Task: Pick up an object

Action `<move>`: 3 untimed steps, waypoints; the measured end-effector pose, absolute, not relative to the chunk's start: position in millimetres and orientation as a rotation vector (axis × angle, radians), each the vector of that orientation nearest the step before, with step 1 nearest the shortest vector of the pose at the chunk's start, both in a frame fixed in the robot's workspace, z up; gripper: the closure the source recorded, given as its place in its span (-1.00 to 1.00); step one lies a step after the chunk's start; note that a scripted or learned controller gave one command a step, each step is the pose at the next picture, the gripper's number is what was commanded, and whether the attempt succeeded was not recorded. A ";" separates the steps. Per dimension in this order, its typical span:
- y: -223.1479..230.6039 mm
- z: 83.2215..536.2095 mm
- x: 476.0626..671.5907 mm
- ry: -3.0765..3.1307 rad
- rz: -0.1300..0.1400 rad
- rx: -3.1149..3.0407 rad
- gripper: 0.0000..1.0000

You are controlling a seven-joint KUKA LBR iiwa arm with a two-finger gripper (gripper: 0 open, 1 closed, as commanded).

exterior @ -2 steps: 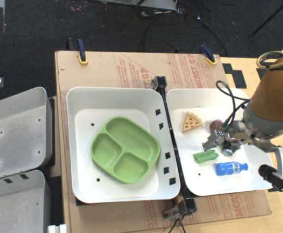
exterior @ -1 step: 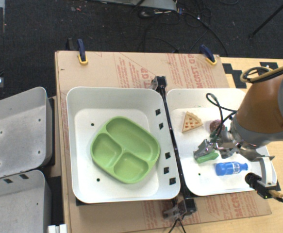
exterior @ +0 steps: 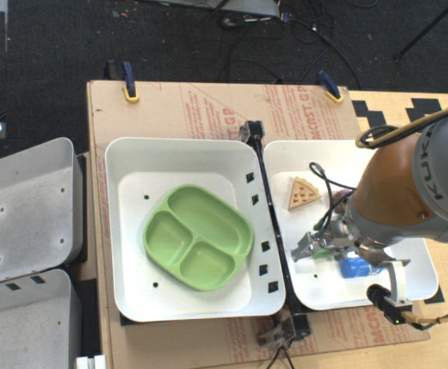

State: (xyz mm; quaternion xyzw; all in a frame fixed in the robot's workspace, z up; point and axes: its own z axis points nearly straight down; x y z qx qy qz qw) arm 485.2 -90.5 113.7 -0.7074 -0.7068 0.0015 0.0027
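End effector [exterior: 310, 246] low in right bin [exterior: 423, 279], grip state unclear, beside blue object [exterior: 354, 267]

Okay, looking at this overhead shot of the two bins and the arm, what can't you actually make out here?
- Blue object in the right bin, camera view: the arm's wrist covers most of it, so its shape is unclear.
- Gripper: too small and cluttered to judge its state or whether it touches anything.
- Right bin's floor under the arm: hidden by the orange band.
- Green plate and pizza-slice toy: fully visible.
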 end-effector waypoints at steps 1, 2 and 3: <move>-90.0 90.6 484.4 -2.217 0.003 -2.221 -1.00; -89.9 101.7 484.9 -2.216 0.001 -2.223 1.00; -92.6 164.4 486.1 -2.227 -0.005 -2.222 1.00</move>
